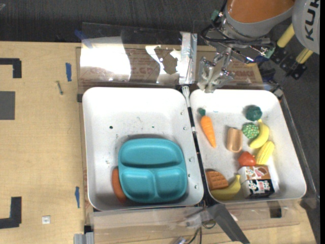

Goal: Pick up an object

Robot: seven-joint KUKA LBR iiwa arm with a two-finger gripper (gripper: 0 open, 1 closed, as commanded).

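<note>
You have the gripper (213,80) hanging above the back rim of the right bin (292,136), near the seam where the two bins meet. Its metal fingers (207,81) point down toward the rim, and nothing sits between them; whether they are spread or closed, you cannot tell from this slanted view, since they blur into the clear plastic sheeting behind.

In the right bin you have a heap of toy food. An orange carrot (207,129) with a green top lies near the left wall, tilted. Just beside it sits a tan cup-shaped piece (234,139). A dark green round piece (252,112) rests toward the back, with a lighter green knobby piece (250,130) just below it. Two yellow pieces (262,142) lie along the right side, touching a red piece (247,159). At the front you see a small milk carton (257,181), a banana (228,187) and a brown waffle-like piece (215,178) close together.

In the left bin (101,116) a teal divided tray (152,170) lies flat at the front, with an orange object (117,184) partly hidden under its left edge.

The table (35,136) is tan, with black tape marks at the left
</note>
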